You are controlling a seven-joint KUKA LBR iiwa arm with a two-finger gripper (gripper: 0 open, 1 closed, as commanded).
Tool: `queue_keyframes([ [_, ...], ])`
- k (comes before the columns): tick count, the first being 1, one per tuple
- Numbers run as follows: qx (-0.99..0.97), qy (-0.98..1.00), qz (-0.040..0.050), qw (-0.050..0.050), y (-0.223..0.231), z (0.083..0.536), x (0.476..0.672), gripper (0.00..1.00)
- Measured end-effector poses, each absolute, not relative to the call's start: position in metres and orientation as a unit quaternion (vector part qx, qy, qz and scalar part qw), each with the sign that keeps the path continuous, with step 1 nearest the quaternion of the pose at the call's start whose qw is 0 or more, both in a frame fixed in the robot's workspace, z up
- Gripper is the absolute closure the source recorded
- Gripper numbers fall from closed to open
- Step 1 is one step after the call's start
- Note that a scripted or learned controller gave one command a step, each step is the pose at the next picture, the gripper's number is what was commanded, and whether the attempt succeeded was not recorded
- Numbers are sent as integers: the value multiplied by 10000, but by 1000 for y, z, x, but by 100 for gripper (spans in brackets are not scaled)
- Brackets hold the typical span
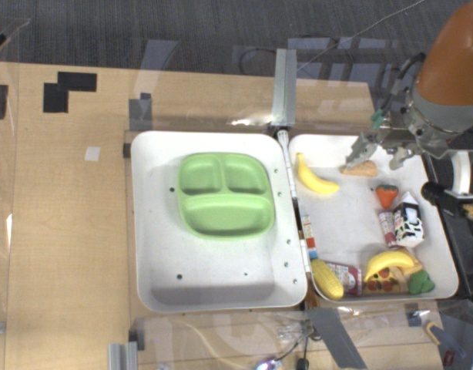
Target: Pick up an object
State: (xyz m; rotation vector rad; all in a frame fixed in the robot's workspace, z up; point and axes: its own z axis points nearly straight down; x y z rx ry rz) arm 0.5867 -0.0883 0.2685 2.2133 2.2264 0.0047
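There are two white bins side by side on the bench. The left bin [155, 276] has one thing in it: one green plate [224, 193] with three parts, lying flat near the middle.

The right bin [340, 230] has lots of small things. There are two bananas: one banana [314, 176] near the top left corner, and another banana [390, 264] near the bottom right. There is one corn cob [327, 277] in the bottom left corner, with one red packet [349, 274] just beside it. One black and white carton [407, 223] sits by the right wall, and one small red and green thing [386, 196] is just above it.

One tan piece of toy food [362, 169] lies near the top. The gripper [380, 152] is right above it with its fingers spread apart. One finger is close to the tan piece. Nothing is between the fingers.
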Motion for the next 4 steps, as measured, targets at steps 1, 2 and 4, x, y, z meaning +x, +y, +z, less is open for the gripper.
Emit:
queue_keyframes([
  [1,6053,7960,16,16,-99,110,593,0],
  [2,5796,8149,41,54,-92,90,638,0],
  [4,6780,7350,27,27,-51,219,670,100],
])
